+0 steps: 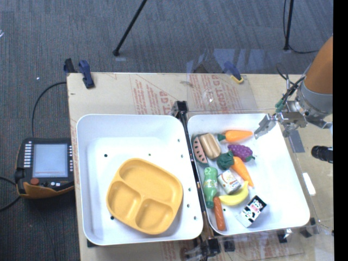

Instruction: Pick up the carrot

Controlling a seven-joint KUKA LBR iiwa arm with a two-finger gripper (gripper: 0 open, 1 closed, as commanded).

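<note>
A grey two-finger gripper (265, 126) on the orange-banded arm hangs over the upper right part of the right-hand shallow white bin (288, 173), its fingers parted a little with nothing between them. The target, a smooth orange plastic carrot with a green stem end (236, 136), lies near the bin's top edge, just to the camera view's left of the fingertips and slightly below them, its long axis running left to right across the view with the tapered tip towards the gripper. A second orange carrot-like piece (242, 171) lies slantwise lower down, so the choice between them is a judgement; the upper one is nearer. Close by sit a bunch of purple toy grapes (241, 151), a tan hot-dog bun (209, 144) and a dark green broccoli piece (225, 160); the grapes crowd the carrot's lower side. The left-hand white bin (92, 145) carries a yellow sectioned plate (144, 196).
</note>
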